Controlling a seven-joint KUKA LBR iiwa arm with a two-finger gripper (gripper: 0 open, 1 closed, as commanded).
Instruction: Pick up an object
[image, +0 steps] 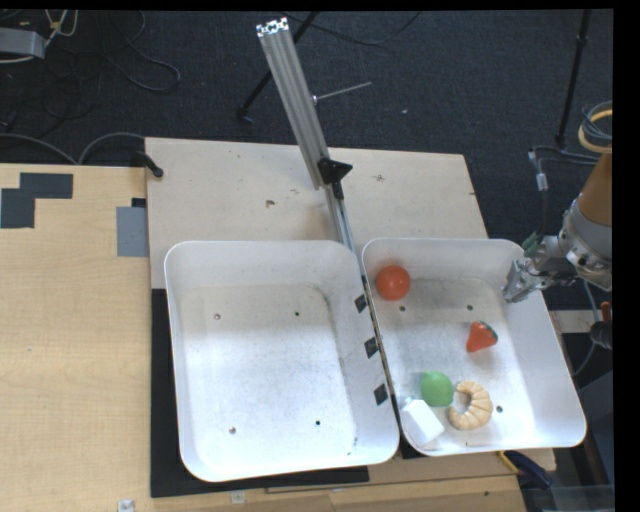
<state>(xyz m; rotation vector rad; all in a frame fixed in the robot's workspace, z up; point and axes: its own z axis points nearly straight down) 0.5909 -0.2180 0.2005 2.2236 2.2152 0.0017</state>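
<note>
bright even overhead light, soft shadows inside both white bins (200, 262), mild overall blur

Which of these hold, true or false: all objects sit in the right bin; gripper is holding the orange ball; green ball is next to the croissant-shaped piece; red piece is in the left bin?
1. All objects sit in the right bin: true.
2. The gripper holds the orange ball: false; it sits at the bin's right rim, far from the ball.
3. The green ball is next to the croissant-shaped piece: true.
4. The red piece is in the left bin: false; it lies in the right bin.
</note>
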